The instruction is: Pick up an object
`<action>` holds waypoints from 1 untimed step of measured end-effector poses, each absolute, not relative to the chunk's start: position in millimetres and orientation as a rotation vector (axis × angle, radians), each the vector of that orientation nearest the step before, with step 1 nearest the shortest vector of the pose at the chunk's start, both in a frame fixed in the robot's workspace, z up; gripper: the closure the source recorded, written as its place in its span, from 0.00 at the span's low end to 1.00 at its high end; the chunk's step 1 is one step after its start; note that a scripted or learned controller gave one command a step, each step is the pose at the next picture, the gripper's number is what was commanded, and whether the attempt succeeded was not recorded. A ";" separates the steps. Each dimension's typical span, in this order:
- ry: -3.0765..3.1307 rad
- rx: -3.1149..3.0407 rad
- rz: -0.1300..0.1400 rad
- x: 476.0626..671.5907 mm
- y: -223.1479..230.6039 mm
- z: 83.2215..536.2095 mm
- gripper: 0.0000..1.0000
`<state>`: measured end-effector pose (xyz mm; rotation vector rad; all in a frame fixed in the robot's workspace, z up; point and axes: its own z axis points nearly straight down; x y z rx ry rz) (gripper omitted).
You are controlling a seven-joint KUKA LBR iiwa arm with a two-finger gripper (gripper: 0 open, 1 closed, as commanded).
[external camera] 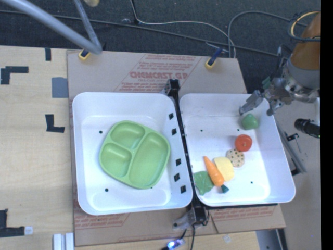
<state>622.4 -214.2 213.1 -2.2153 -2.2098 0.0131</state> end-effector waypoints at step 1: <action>-2.222 -2.220 0.002 625.5 -213.7 221.9 0.00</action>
